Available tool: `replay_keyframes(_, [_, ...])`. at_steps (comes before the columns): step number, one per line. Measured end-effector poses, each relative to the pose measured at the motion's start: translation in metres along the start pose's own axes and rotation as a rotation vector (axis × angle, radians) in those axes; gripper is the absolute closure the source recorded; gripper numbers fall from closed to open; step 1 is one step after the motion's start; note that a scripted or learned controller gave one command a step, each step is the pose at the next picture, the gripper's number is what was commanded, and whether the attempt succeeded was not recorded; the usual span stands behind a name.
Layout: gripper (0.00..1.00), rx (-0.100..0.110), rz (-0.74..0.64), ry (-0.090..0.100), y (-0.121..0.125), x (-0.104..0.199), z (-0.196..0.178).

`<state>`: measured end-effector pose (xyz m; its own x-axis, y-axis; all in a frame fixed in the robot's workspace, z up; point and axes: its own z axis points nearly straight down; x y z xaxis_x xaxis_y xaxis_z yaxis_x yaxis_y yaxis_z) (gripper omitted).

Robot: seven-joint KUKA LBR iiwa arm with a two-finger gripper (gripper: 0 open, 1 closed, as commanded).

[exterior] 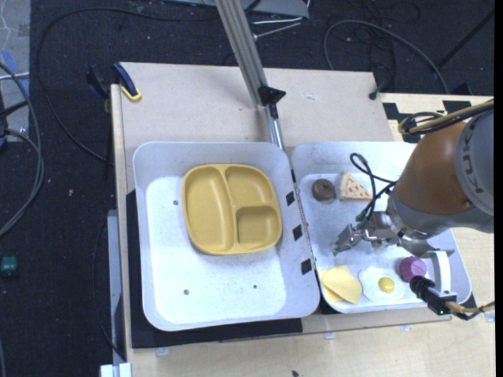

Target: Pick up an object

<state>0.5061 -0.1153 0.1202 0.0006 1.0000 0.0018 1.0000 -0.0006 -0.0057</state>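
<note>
Nearest the camera, a yellow wedge point(341, 284), fried egg point(383, 284) and purple piece point(412, 269) line the right bin's point(330, 157) front edge. Above them the gripper point(347, 240) hovers, its state impossible to tell, apparently poised to descend.

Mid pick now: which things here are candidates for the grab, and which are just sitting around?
Job: gripper; right bin toys: brown donut, cheese wedge, yellow chip, fried egg, purple piece.

Lying about: yellow divided plate in left bin; metal pole; blue-yellow clamp.
</note>
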Motion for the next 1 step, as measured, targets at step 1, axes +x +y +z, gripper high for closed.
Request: replay_keyframes(1, [1.00,-0.005,0.002,-0.001,0.0012,-0.0008,-0.0134])
